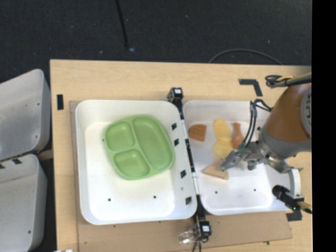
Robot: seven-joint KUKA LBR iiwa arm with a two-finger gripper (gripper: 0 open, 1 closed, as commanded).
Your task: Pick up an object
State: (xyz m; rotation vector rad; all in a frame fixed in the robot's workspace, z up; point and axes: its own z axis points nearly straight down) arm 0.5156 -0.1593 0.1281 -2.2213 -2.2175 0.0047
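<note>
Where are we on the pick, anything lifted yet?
Done: the hand is low in the right bin, beside the yellow pieces and the tan wedge. In hand: nothing visibly held. Left: grasp and lift. The green divided plate sits in the left bin.

Broad orange band [287, 114] with a rounded, glossy surface, above a grey wrist housing [281, 147]. Thin black cable [253, 121] looped along the orange section toward the wrist. Small grey metallic claw [233, 160] of two slender fingers, beside a white bracket [295, 180] with a black fitting.
</note>
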